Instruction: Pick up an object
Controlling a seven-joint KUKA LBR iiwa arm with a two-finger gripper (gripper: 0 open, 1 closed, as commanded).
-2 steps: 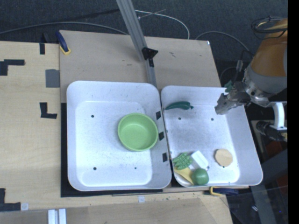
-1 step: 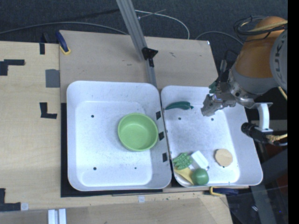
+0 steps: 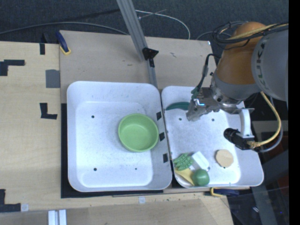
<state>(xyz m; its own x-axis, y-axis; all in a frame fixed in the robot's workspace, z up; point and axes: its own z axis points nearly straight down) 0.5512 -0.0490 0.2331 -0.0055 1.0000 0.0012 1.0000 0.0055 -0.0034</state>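
My gripper [image 3: 193,114] hangs over the far part of the right bin [image 3: 248,170], pointing down toward its floor, with nothing visible between its tips. Just left of it a dark green curved object [image 3: 175,106] lies against the bin's far left wall. At the bin's near edge sit a green ridged toy [image 3: 183,162], a white block [image 3: 200,160], a yellow piece [image 3: 184,176] and a green ball [image 3: 201,177]. A tan round disc [image 3: 224,158] lies to their right. A light green bowl [image 3: 138,132] stands upright in the left bin [image 3: 84,125].
A slanted grey pole [image 3: 133,25] with a black clamp runs down to the divider between the bins. The arm's orange band [image 3: 239,55] and its cables hang over the right bin's far right corner. A black connector [image 3: 234,137] juts over that bin.
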